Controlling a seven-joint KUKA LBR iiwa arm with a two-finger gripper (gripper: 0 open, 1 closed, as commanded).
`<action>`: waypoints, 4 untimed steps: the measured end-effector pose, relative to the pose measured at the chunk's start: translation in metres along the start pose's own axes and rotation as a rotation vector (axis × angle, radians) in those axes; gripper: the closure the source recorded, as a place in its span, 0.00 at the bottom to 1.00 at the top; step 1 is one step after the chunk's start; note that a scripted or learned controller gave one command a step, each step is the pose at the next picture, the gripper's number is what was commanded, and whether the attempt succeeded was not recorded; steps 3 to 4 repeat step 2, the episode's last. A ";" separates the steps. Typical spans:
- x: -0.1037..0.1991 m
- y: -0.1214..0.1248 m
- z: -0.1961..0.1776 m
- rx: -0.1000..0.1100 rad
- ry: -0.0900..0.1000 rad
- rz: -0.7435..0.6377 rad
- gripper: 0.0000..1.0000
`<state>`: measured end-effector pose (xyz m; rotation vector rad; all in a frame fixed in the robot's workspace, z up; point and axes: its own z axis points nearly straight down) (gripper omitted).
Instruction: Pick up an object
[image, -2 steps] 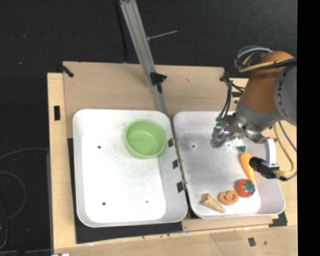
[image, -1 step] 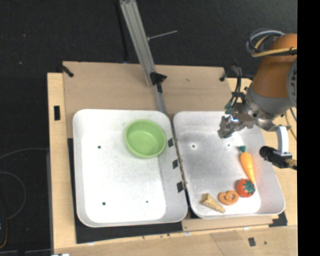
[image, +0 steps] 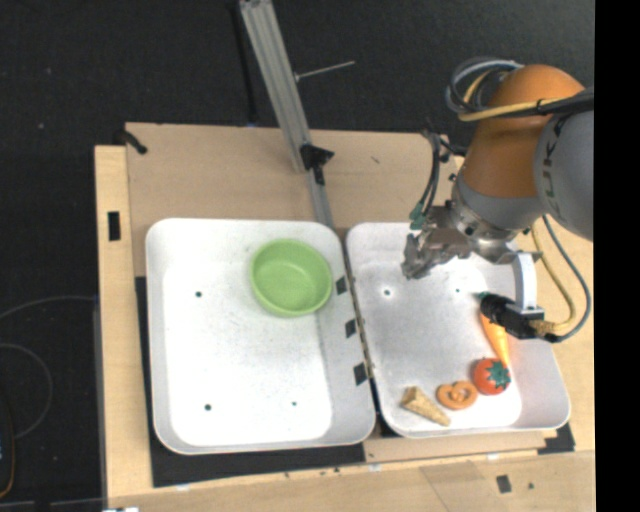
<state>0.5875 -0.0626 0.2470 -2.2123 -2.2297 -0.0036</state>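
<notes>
Hand (image: 420, 262) first: it hangs over the top left part of the right bin (image: 420, 330), above bare white floor, and it is too dark and small here to tell how it is set or whether it has anything in it. Nothing can be seen hanging under it. Toys to pick from lie well apart from it, down in the near right part of that same bin. I count one tomato (image: 491, 376), one carrot (image: 497, 345) just above it and partly under a black part of the arm, one small orange ring (image: 457, 395) beside the tomato, and one tan cone (image: 425, 405) next to the ring. That makes four small toys. Over in the left bin (image: 190, 350) sits one green bowl (image: 291, 278), near the top, all by itself. There are two bins on the tabletop (image: 200, 170), side by side. To do this step well, I think the hand should go over just one toy, come straight down on its middle, and not bump the toys next to it. The cone looks easiest, since it has some room on its left. The ring and tomato sit close together, so a grab there could push one away.
</notes>
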 end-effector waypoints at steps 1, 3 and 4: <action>0.049 0.012 0.011 0.000 -0.002 0.001 1.00; 0.112 0.023 0.012 0.000 0.000 0.000 1.00; 0.112 0.023 0.012 0.000 0.000 0.000 1.00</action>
